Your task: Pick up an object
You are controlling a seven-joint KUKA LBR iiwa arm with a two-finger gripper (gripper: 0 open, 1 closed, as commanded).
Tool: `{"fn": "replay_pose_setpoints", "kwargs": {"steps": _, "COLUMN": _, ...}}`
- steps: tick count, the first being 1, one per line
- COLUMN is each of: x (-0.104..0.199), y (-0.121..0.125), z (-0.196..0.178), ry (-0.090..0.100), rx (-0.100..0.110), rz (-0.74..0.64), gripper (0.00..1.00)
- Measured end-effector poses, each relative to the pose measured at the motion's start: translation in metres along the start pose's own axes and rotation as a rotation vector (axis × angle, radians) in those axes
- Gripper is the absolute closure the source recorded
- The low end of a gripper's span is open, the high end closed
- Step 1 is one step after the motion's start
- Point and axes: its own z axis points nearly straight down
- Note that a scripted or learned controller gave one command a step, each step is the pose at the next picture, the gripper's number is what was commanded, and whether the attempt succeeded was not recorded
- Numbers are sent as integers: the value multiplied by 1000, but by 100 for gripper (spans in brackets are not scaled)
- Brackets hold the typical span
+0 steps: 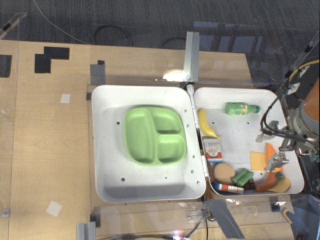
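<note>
The right bin (235,90) holds several small items. A green bottle (241,108) lies at the back and a yellow banana (206,124) along the left wall. Toward the front are a small carton (212,149), a tan potato-like lump (223,172), a green block (243,177) and a marker (229,187). A yellow cheese slice (258,160) lies beside an orange carrot-like piece (270,151). My gripper (277,160) hangs low over the bin's right side, right at that orange piece. The wrist hides what lies under it.
The left bin (107,184) holds a green divided plate (155,135). A metal post (192,54) stands behind the seam between the bins. Cables (295,76) trail from the arm at the right edge. A tan rounded item (283,185) sits in the front right corner.
</note>
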Motion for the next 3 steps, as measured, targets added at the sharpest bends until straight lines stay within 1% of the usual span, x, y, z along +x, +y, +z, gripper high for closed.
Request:
{"fn": "replay_pose_setpoints", "kwargs": {"steps": 1, "x": 1, "y": -23, "z": 108, "ry": -6, "rx": 2, "rz": 49, "gripper": 0}}
{"fn": "replay_pose_setpoints", "kwargs": {"steps": 2, "x": -2, "y": -35, "z": 114, "ry": -18, "rx": 7, "rz": -324, "gripper": 0}}
{"fn": "replay_pose_setpoints", "kwargs": {"steps": 3, "x": -12, "y": -37, "z": 114, "ry": -17, "rx": 13, "rz": -715, "gripper": 0}}
